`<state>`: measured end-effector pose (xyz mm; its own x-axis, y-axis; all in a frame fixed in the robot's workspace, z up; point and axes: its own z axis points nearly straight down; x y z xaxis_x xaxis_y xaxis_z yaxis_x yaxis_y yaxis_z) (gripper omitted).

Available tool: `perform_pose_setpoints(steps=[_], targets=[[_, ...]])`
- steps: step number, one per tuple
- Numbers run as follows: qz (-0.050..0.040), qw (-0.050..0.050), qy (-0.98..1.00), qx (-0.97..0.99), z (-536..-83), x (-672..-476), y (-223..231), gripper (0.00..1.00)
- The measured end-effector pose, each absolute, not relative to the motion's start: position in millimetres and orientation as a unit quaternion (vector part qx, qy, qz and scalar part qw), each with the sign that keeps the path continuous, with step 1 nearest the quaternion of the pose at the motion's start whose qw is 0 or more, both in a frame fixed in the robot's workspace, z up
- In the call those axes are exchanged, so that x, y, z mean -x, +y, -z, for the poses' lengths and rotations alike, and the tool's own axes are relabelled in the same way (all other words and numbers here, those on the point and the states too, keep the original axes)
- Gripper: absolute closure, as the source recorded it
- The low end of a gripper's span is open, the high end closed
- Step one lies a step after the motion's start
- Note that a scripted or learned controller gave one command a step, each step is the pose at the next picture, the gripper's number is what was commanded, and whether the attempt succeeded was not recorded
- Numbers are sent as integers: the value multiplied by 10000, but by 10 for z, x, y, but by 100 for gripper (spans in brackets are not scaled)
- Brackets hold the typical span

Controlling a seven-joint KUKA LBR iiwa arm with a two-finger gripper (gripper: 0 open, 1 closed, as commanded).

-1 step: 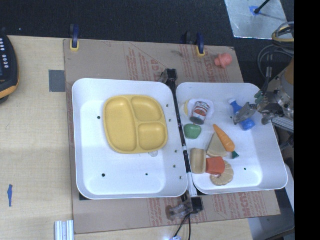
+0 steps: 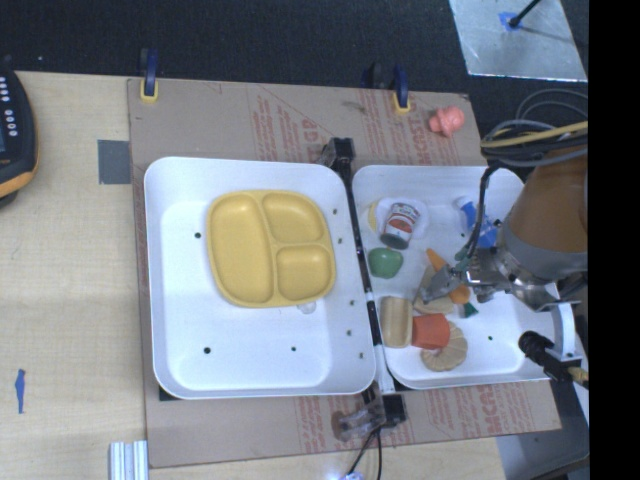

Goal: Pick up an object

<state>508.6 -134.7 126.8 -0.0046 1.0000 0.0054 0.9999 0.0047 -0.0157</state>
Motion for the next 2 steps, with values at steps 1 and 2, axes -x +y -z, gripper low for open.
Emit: perform_pose_setpoints(steps=[1, 2], targets=[[-7, 3, -7103, 7039, -898, -5564, -1182, 0], [-15, 2, -7088, 7054, -1023, -5548, -1209, 100]])
